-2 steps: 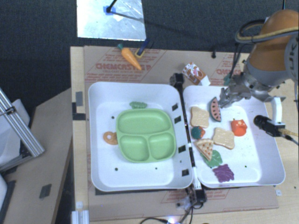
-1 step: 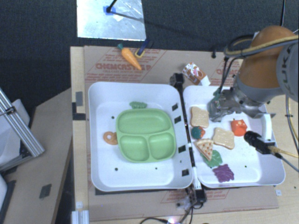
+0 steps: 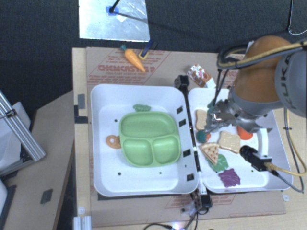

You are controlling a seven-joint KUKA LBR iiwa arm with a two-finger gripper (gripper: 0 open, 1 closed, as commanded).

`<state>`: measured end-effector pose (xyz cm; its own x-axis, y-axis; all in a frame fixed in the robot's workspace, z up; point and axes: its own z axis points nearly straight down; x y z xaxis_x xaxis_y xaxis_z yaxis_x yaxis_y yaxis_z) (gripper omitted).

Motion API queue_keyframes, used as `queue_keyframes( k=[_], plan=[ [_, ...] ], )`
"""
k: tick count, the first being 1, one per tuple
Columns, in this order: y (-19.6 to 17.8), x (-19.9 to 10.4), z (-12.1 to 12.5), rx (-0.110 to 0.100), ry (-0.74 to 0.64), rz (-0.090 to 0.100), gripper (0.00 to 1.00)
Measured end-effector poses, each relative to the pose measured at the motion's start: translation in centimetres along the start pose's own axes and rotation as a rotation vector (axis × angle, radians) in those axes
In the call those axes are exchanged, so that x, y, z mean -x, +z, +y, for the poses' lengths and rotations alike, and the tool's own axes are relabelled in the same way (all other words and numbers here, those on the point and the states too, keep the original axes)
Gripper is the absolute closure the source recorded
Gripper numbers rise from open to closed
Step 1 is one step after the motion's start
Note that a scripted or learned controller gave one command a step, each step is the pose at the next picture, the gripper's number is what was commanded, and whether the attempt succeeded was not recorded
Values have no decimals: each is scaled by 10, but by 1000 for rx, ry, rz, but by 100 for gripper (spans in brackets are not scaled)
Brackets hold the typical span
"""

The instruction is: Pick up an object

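The big grey and orange arm (image 3: 266, 78) comes in from the right side and bends down over the right bin (image 3: 276, 176). Its end effector (image 3: 212, 123) hangs low near the left part of that bin, just above the toy food. I cannot tell if it is released or clenched, because the arm's own parts hide it. Nothing can be seen held in it.

The right bin has many small toys in it. A slice of toast (image 3: 200, 118) lies by the left wall, right next to the end effector. A small dark teal ball (image 3: 203, 136) sits just below it. A second piece of toast (image 3: 230, 142) lies near the middle. A pizza slice (image 3: 210, 152) is beside it, touching a green leaf (image 3: 220, 164). A bunch of purple grapes (image 3: 230, 178) lies near the front. A small red thing (image 3: 245, 134) peeks out from under the arm. A black cable plug (image 3: 253, 158) hangs over the right part of this bin.

The left bin (image 3: 103, 176) holds a green plate (image 3: 148, 139) with three parts. A small brown pretzel (image 3: 113, 141) lies just left of the plate. A little green thing (image 3: 141, 108) lies just behind the plate.

Behind the bins, on the tabletop (image 3: 81, 66), lie a toy carrot (image 3: 134, 60) and a small wrapped snack (image 3: 199, 75). A shiny silver sheet (image 3: 113, 13) lies farther back.
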<state>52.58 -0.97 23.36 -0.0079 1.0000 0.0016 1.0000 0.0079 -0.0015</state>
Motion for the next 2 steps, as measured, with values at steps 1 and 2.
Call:
queue_keyframes(
  k=[1, 2],
  plan=[
    [19, -14, -2, 1, 1, -1, 100],
    [16, -23, 1, 3, 1, -1, 100]
  ],
)
